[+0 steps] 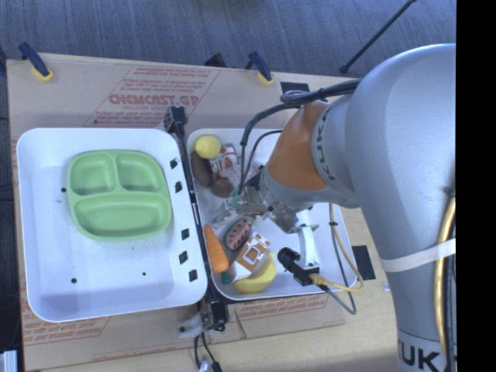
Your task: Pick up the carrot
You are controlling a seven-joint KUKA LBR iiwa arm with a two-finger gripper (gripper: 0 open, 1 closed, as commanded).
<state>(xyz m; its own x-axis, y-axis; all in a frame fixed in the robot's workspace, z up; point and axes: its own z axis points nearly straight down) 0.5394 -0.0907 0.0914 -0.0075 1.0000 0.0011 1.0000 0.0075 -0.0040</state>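
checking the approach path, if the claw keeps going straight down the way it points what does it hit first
Probably the brown oval toy beside the carrot, not the carrot itself. The claw points down into the right bin, but depth is unclear from above.

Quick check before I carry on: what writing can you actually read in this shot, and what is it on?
"CHEMCAST GP": red print on the cardboard behind the left bin.
Smaller red line under it: too blurred to read.
"UK": part of a word on the arm, low at the right, cut off.
Small box by the banana: print too small to read.
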